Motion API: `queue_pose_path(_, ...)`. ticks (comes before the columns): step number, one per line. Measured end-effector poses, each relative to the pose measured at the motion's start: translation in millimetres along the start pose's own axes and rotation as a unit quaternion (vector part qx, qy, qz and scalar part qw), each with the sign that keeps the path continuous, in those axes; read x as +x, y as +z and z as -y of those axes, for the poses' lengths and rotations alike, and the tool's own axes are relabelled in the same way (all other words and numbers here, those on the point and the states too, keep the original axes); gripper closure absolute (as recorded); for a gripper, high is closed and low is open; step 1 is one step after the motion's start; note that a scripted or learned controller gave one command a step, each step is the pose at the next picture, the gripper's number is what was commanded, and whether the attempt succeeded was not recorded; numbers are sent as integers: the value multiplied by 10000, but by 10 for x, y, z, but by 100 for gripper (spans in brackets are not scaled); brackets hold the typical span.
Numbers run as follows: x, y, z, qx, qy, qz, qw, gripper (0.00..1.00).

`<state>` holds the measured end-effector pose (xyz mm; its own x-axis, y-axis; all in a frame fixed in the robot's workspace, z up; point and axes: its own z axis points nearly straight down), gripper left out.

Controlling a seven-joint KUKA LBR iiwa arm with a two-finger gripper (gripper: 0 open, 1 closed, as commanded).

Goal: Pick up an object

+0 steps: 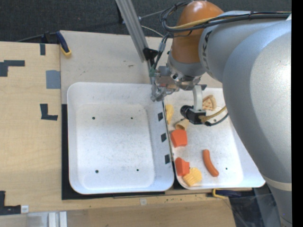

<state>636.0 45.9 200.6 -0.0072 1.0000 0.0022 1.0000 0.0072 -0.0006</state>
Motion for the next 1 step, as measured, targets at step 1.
queue_pose_path(1, 494, -105, -298, -10, 3, 2, 10000, 100)
